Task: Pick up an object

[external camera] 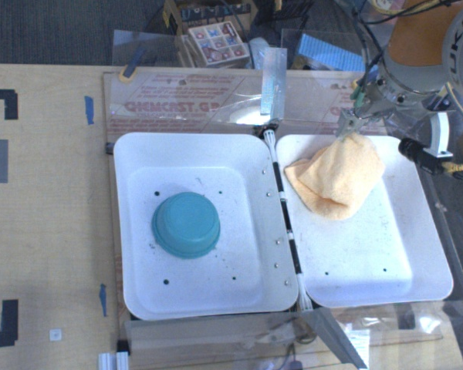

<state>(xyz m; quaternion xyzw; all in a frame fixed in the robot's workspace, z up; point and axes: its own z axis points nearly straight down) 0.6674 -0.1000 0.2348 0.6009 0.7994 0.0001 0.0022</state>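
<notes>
Cloth (338,177), a pale yellow towel, is hanging in a bunched, teardrop-shaped fold over the far part of the right bin (417,280), its narrow top corner drawn up toward the gripper (353,123) of the KUKA arm (424,29). That pulled-up peak is suggesting the fabric is being pinched at 1 corner and lifted, with the bulk sagging below and its lower folds apparently brushing the bin floor; whether the fabric is fully clear of the floor is hard to judge. The fingers are looking closed tight on that corner, though the contact point is small and partly blurred at this slant. The arm is reaching in from the right, its orange band showing above the wrist and part of the letters "UK" reading on its casing.

In the left bin (139,284), 1 teal bowl (187,223) is sitting upside down near the middle, well apart from the cloth and untouched. The 2 bins are lying side by side, their inner rims meeting along a dark hinge-like seam.

Beyond the bins, a clear plastic sheet (185,102) is carrying mirrored red lettering too faint to read with confidence. A patterned box (214,41) is lying on the floor behind.
</notes>
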